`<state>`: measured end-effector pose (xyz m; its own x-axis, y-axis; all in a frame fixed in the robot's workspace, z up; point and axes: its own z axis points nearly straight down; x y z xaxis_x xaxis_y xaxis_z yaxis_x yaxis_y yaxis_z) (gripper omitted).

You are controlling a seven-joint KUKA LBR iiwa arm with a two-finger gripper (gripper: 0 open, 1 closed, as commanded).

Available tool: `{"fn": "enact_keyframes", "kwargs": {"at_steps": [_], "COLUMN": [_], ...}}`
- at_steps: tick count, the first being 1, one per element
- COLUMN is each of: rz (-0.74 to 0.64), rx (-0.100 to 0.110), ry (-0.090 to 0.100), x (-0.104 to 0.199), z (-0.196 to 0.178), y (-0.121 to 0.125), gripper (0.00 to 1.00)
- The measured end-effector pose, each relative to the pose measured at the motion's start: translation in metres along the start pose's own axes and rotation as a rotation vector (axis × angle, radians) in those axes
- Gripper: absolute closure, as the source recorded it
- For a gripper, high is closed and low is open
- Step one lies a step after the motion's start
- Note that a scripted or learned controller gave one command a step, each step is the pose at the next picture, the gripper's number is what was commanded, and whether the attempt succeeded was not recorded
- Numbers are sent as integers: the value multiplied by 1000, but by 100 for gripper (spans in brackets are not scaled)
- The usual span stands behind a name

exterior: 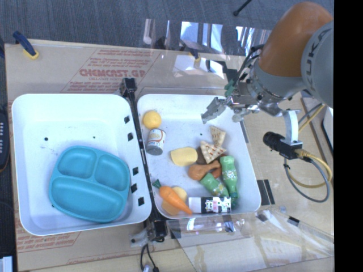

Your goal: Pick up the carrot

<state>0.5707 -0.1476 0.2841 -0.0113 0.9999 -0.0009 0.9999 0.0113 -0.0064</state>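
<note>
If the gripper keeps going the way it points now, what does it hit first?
The gripper points left and down over the right bin. It would probably meet bare bin floor first, short of the lemon; depth is unclear. The carrot lies well off that line.

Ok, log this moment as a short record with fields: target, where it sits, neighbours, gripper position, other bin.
target: carrot
location: near-left corner of the right bin
neighbours: small yellow piece touching it, black-and-white bottle just to its right
gripper position: gripper above the right bin's far right part, apart from the carrot
gripper load: nothing between its fingers
other bin: left bin holds a blue divided plate
</note>
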Motion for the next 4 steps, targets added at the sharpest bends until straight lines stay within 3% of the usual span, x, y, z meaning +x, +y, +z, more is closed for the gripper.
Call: {"fn": "enact_keyframes", "kwargs": {"at_steps": [1,2,3,4], "rz": [-96,-139,-149,104], "rx": [11,4,7,-1], "ry": [1,2,0,1], "x": [28,43,42,106], "z": [119,194,184,92], "y": [-15,-55,-55,-60], "gripper": [0,0,100,100]}}
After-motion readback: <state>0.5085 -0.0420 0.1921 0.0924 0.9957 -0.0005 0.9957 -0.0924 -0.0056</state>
